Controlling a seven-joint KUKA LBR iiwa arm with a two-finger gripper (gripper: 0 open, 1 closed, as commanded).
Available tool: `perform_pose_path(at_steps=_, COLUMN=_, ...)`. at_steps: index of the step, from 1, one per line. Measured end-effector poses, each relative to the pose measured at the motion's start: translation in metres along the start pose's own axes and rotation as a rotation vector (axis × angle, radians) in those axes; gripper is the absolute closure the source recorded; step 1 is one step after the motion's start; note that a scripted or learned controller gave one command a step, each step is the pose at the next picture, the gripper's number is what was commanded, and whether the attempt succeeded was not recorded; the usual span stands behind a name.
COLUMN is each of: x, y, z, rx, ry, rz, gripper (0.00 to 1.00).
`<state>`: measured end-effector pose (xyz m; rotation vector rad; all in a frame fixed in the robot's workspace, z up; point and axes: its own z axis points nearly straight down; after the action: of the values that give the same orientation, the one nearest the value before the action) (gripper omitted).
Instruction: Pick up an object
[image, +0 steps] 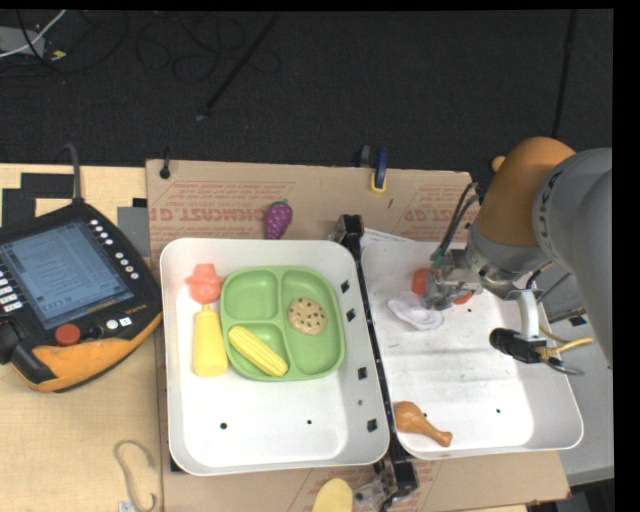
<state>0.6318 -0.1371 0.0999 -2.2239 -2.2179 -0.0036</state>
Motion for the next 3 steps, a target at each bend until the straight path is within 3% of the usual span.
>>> perform_pose_path(at_steps=2, x=-0.006, y=0.016, z=-0.112, rx=-0.003, ry=-0.003, rz=-0.003, gripper=1.00)
perform_pose_path(at_steps=3, x=-0.007, y=0.016, z=-0.129, rx=0.000, ry=-0.001, rz=-0.003, gripper=1.00)
